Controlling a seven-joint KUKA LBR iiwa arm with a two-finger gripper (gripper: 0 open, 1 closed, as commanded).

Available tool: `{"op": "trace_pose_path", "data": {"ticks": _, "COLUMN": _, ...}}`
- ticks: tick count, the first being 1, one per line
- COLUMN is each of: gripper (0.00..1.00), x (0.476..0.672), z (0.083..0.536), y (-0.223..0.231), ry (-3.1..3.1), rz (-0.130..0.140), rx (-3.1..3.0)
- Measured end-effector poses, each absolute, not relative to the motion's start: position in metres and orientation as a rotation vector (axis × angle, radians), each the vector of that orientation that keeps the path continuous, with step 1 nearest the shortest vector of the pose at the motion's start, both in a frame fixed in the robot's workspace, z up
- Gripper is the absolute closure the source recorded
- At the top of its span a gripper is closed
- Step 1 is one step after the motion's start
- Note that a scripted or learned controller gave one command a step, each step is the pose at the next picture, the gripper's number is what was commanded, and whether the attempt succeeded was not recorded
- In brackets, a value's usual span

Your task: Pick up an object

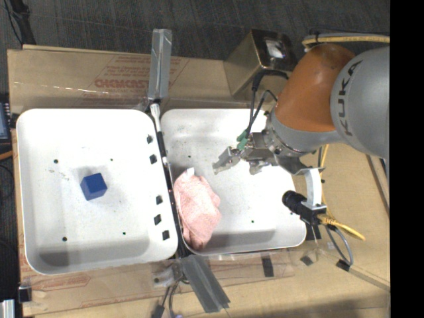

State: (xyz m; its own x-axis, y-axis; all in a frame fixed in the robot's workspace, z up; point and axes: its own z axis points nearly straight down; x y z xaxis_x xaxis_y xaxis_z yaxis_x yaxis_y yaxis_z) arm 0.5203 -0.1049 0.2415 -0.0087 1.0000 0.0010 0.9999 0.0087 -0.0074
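The fingers of the gripper (228, 159) stand a little apart as far as I can judge, and I see nothing between them. I think I am in the approach step: the gripper hangs over the right bin (265, 240). The pink cloth (196, 208) lies near, below and left of the fingertips, against the bin's left wall. Next I must move over it and descend. The blue cube (94, 185) sits well apart in the left bin (40, 244).

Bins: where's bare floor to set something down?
Left bin: bare all round the blue cube. Right bin: free along the far wall and in the near right corner. It is crowded where the pink cloth lies against the divider and the claw hangs over the middle.
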Motion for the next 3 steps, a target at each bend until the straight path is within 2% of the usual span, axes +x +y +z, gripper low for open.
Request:
{"op": "trace_pose_path", "data": {"ticks": 1, "gripper": 0.00, "x": 0.535, "z": 0.104, "y": -0.128, "ry": -2.251, "rz": 0.007, "rx": -2.182}}
{"op": "trace_pose_path", "data": {"ticks": 2, "gripper": 0.00, "x": 0.513, "z": 0.092, "y": -0.120, "ry": -2.480, "rz": -0.002, "rx": -1.928}}
{"op": "trace_pose_path", "data": {"ticks": 3, "gripper": 1.00, "x": 0.514, "z": 0.100, "y": -0.120, "ry": -2.482, "rz": -0.001, "rx": -1.921}}
